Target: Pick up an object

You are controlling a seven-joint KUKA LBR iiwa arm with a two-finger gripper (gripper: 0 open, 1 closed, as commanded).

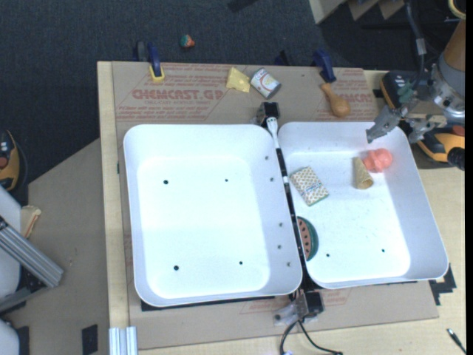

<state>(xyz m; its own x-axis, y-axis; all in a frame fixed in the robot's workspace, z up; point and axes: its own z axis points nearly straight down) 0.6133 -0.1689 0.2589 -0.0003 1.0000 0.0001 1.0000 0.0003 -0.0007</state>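
In the right bin (414,220) lie the things that could be picked. A pink lump (379,160) sits near the bin's far right part, touching or just beside a tan cone-shaped piece (361,174) on its left. Nearer the middle divide lies a small patterned packet (310,185), tilted. Against the bin's left wall, toward the near side, a dark green and red round thing (307,239) is half hidden under the rim.

The left bin (148,198) shows bare white floor with a few dark dots. Both bins rest on a brown cardboard sheet (185,92) printed with red lettering, held by blue clamps (154,62) on a pale wooden desk (81,198). On the cardboard beyond the bins lie a yellow piece (238,80), a small white box (265,83) and a wooden-coloured pear-shaped item (336,100). Dark blue carpet (89,21) surrounds the desk, with a small coloured ball (188,41) on it.

The hand (383,128) hangs over the far right corner of the right bin, above and apart from the pink lump. Nothing is seen between its fingers; how far open they are I cannot tell. The arm (451,65) comes in from the upper right, sloping down toward the bin.
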